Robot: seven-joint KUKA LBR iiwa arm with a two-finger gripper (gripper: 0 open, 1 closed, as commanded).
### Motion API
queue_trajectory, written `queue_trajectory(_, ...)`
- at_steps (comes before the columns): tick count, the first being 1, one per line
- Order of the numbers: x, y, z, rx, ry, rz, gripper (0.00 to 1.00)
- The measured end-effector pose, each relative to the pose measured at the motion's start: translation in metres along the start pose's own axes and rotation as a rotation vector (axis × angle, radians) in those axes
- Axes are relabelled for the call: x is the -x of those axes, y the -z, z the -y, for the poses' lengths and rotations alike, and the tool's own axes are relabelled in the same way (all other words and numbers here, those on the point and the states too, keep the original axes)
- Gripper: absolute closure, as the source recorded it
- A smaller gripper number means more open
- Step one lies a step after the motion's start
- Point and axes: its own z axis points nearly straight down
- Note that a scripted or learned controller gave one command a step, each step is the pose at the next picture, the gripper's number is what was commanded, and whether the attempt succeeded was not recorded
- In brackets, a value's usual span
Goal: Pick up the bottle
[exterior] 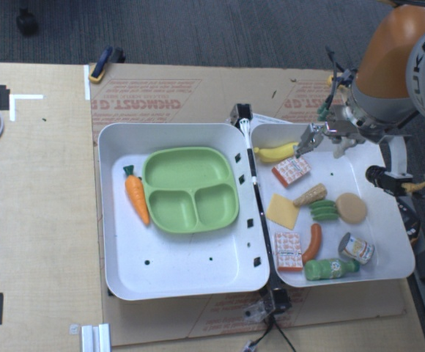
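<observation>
Over the far end of the right bin (388, 266), the gripper (322, 139) hangs just beyond the red-and-white carton (292, 171), beside the banana's (275, 152) right tip. Whether the end effector is spread or pressed together cannot be told at this angle; nothing shows between its tips. Bottle (331, 268), green, lies on its side at the near edge of the right bin, well apart from the gripper, just nearer than the sausage (312, 242) and the can (357, 249). Cheese slice (282, 212) sits nearer than the carton. Left bin (117, 262) holds a green divided plate (190, 189) with a carrot (136, 195) at its left.
</observation>
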Motion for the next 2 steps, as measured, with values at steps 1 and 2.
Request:
queue_trajectory(1, 0.000, 0.010, 0.000, 0.000, 0.001, 0.001, 1.00)
queue_trajectory(2, -0.106, -0.004, 0.071, -0.001, -0.096, 0.000, 1.00)
